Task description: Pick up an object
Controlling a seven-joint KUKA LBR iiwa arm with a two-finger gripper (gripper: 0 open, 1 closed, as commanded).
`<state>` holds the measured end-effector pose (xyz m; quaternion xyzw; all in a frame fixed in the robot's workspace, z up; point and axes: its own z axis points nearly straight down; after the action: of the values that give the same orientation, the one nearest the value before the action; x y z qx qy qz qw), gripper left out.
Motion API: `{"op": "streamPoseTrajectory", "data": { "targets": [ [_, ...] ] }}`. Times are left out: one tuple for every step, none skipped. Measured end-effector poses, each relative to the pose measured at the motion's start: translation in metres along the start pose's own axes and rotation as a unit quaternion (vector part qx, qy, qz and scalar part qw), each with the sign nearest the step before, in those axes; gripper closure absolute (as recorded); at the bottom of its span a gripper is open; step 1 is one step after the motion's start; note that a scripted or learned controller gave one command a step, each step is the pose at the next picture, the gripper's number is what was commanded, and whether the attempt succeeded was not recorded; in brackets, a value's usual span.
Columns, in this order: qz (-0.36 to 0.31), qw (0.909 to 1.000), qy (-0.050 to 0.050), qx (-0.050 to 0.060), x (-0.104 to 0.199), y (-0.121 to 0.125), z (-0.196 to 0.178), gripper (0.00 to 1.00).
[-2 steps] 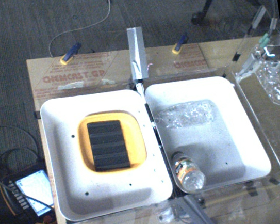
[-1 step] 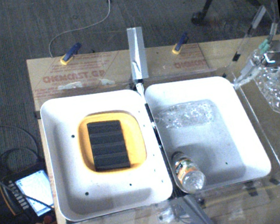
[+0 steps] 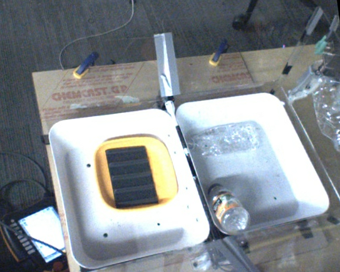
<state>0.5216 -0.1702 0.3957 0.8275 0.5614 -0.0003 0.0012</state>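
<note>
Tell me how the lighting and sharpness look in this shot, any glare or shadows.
Camera view: soft and slightly blurry overall; the right bin shows a grey shadow across its floor near the clear bottle; the crinkled clear plastic glints faintly; the left bin is evenly lit around the yellow-and-black object.
</note>
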Motion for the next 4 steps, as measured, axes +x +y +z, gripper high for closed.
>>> {"op": "streamPoseTrajectory", "data": {
  "targets": [
    [0.238, 0.9713, -0.001, 0.001, -0.027, -0.021, 0.006, 1.0],
    [0.224, 0.9745, 0.0, 0.001, 0.027, -0.034, 0.019, 1.0],
    [0.224, 0.9747, -0.002, 0.003, 0.027, -0.033, 0.011, 1.0],
    [0.223, 0.9748, -0.003, 0.003, 0.028, -0.033, 0.002, 1.0]
  ]
}}
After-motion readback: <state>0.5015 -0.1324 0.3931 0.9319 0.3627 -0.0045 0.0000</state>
